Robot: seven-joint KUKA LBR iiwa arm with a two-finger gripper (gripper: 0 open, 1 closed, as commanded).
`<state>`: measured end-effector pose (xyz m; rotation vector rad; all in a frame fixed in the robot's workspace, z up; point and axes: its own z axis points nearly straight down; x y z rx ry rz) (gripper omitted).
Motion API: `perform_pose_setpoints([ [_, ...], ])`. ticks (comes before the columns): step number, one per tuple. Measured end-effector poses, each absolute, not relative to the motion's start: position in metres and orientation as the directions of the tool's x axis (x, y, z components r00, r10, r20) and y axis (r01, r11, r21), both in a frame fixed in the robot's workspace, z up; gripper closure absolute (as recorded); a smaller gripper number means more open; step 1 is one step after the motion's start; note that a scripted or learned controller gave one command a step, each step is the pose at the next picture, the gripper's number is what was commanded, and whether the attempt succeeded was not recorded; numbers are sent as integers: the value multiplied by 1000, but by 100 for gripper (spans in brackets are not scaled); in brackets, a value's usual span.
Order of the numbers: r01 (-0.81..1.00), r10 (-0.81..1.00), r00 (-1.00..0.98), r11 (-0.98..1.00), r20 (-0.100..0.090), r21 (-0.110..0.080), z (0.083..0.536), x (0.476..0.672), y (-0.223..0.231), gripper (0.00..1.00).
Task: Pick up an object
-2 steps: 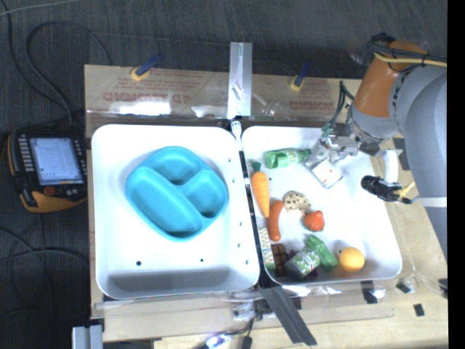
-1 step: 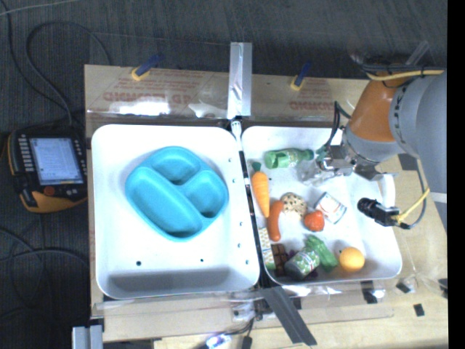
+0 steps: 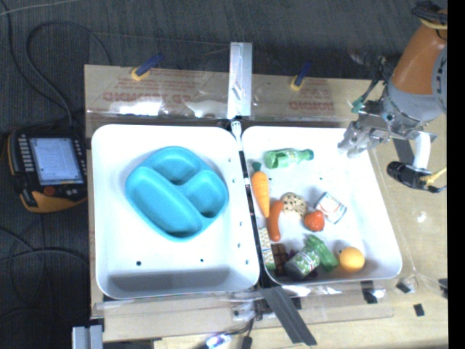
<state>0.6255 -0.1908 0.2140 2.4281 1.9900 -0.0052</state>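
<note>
Objects crowd the right bin [image 3: 378, 187]: a green bottle [image 3: 287, 157] at the back, a carrot [image 3: 261, 190] along the divider, a tomato [image 3: 314, 221] and an orange [image 3: 351, 258] nearer the front. The claw [image 3: 356, 138] hangs over the bin's far right corner, grasping nothing; whether it is released or clenched I cannot tell. Descending there risks meeting the rim or bare floor, and the packed pile invites glancing grasps.

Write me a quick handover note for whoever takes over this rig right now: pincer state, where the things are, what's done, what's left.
Pincer: over the right bin's top right corner, holding nothing.
Right bin: green bottle, carrot, tomato, orange and other small items.
Left bin: blue divided tray.
Done: nothing picked.
Left: pick one object.
</note>
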Motion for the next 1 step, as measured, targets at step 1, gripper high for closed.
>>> perform_pose_setpoints([
  [1, 947, 947, 322, -322, -4, -4, 120, 652, -190, 100],
])
